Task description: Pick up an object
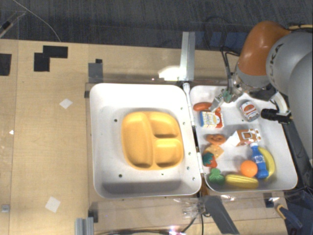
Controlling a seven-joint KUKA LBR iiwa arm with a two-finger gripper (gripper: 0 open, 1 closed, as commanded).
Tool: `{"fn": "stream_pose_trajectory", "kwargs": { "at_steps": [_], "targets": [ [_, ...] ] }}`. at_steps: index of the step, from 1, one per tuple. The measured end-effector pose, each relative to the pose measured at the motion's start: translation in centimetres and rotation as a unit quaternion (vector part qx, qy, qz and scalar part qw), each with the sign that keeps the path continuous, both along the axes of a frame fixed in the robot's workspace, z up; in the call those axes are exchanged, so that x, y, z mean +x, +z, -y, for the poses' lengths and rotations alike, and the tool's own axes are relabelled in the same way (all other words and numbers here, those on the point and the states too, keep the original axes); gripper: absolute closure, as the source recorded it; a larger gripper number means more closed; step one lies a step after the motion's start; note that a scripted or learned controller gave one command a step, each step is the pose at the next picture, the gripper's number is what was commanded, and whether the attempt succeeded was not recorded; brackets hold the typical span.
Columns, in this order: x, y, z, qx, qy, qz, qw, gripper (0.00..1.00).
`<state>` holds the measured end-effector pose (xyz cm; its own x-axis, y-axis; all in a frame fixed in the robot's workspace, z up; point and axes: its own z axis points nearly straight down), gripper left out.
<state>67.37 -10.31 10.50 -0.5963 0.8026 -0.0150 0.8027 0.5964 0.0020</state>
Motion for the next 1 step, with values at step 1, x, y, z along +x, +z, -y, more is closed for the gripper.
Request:
{"fn": "stream_pose_trajectory", "kwargs": {
  "at_steps": [1],
  "targets": [
    [-4.33,8.09,-6.08,0.0058,-0.055,-0.001,0.9985,1.00]
  ]
}}
